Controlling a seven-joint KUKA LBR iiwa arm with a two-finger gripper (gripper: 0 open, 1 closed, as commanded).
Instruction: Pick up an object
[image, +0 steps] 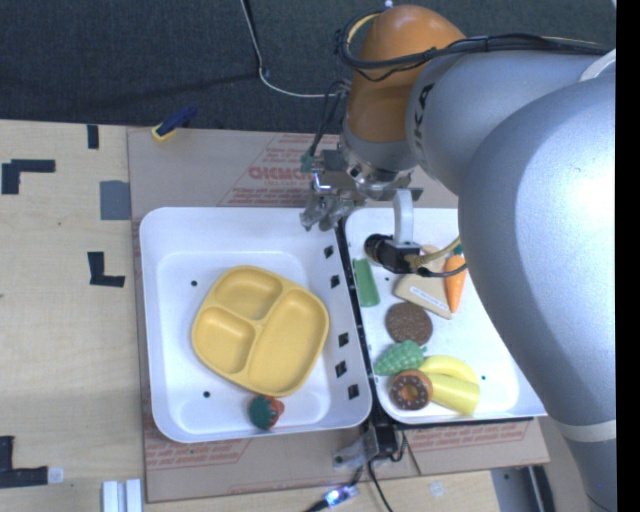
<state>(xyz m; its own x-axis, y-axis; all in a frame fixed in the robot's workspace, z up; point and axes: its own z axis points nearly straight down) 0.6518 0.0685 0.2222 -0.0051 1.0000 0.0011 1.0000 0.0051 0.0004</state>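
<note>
Pincer (325, 208) sat over the back rim, just where the left bin (160, 300) and the right bin (500, 385) met. Whether it was open or closed could not be told from this angle. Nothing was seen held in it.

Contents, left bin: yellow divided plate (262, 330), lying flat; small red-and-green toy fruit (265, 411) touching the plate's near edge.

Contents, right bin: green stick (365, 283) against the dividing wall; brown disc (408, 323) just beside it; pale wedge (420, 293) and carrot (455, 285) further back; green leafy piece (400, 357), doughnut (410, 390) and banana (452, 385) bunched at the front, touching one another.

Handling, judged: all looked like play-food, so probably light, stiff and not fragile, with smooth skins that could slip.

- Green stick was nearest the pincer and narrow enough to take across its short width, but the wall beside it left little room on that side.
- Brown disc lay flat and low, so only an edge-to-edge hold looked possible.
- Banana would need a hold across its middle, and its close neighbours might get in the way.
- Plate looked broad and shallow, so only its rim offered a hold.
- Toy fruit was small and rounded and could roll.
</note>
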